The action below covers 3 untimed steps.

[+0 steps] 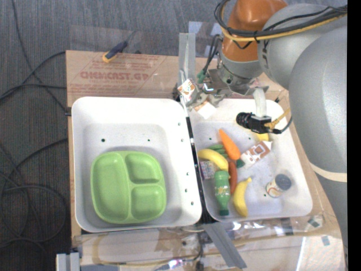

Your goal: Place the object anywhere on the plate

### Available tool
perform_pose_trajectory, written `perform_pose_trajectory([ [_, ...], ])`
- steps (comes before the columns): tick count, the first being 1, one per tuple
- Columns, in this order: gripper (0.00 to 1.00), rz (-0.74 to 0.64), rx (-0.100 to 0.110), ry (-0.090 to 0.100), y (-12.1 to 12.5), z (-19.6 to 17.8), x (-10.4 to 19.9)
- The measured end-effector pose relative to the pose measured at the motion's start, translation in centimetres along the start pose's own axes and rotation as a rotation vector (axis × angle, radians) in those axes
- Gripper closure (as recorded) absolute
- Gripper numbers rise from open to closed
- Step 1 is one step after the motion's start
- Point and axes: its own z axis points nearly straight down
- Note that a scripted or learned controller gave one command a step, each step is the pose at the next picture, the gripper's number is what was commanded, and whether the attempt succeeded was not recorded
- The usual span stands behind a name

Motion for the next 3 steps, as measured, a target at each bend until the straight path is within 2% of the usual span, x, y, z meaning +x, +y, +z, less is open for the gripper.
perform_pose_trajectory([
  [1,1.00,-0.030,0.002,0.004,-4.7,1.8,10.7],
  [2,1.00,-0.112,-0.021,-0.006,-9.9,8.6,12.5],
  [3,0.00,-0.120,0.000,0.000,-10.5,9.4,13.1],
])
